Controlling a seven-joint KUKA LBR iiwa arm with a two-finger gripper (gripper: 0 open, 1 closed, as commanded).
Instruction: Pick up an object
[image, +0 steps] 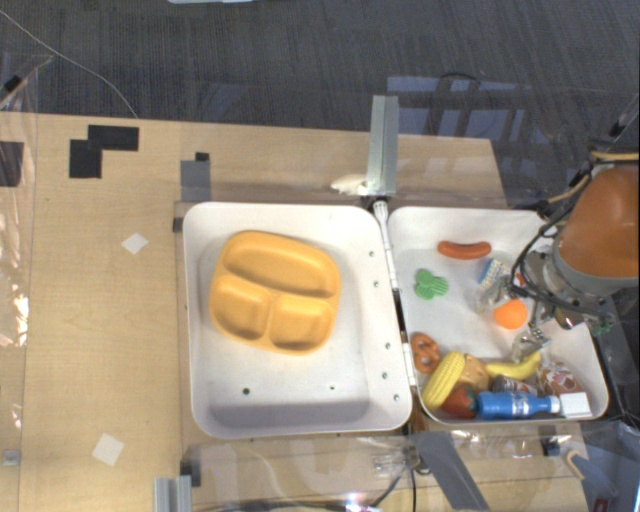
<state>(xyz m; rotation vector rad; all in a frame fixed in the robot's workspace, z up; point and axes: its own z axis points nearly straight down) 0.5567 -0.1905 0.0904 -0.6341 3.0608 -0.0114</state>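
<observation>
We see worktop (90, 300); yellow tray (274, 290) in left bin (200, 330), well left of end effector (535, 318). Orange ball (511, 315) just left of it. Its grip state: we cannot tell.

A pale wooden bench (100, 330) is carrying two white bins side by side, the left bin (290, 422) touching the right bin (460, 300) along a shared edge. A metal post (383, 145) is standing at the far end of that edge. Black tape (100, 148) is sticking to the bench's far left, and two small white squares (134, 242) (107, 448) are lying left of the bins. Dark carpet (250, 60) is showing beyond the bench.
</observation>
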